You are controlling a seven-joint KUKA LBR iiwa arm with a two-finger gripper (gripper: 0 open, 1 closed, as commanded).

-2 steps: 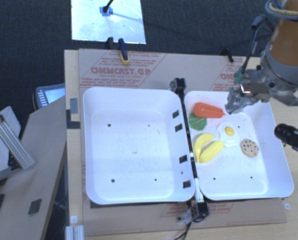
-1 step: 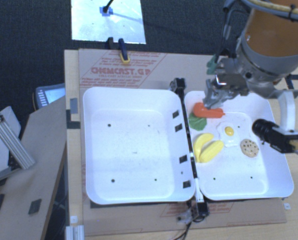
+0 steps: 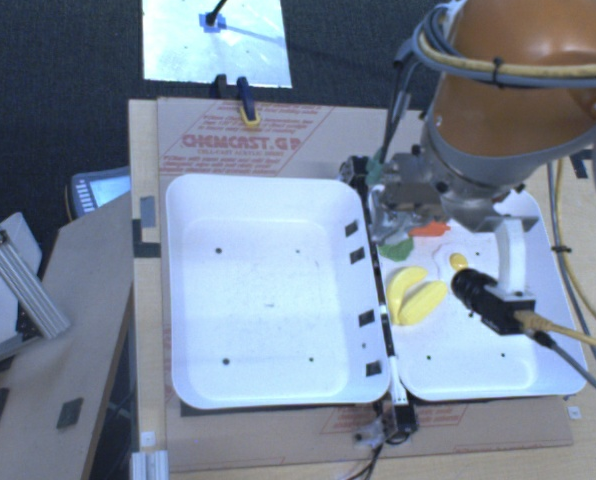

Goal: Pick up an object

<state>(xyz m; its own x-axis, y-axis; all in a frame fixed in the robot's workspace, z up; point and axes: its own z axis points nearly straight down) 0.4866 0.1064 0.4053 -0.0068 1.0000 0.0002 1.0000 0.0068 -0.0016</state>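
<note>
**Over the right bin, the arm hung above a scatter of small pieces**

At the far left, a metal rail leaned beside a side table, with a small screen behind it. On the desk lay a cardboard sheet printed in red letters. A blue and yellow clamp sat at its far edge, below a shiny square plate. The left bin showed a white floor dotted with a few dark specks. Black clips ran along the seam where the two bins met.

Just right of that seam, in the right bin, a green piece lay near the far left corner, with an orange piece just beside it. Nearer the camera sat a curved yellow piece, and a small yellow piece lay close by on its right.

The arm loomed over the far half of this bin, its grey wrist low above the green and orange pieces. Its fingers were hidden under the wrist, so whether they were open, closed or holding anything could not be told.
</note>
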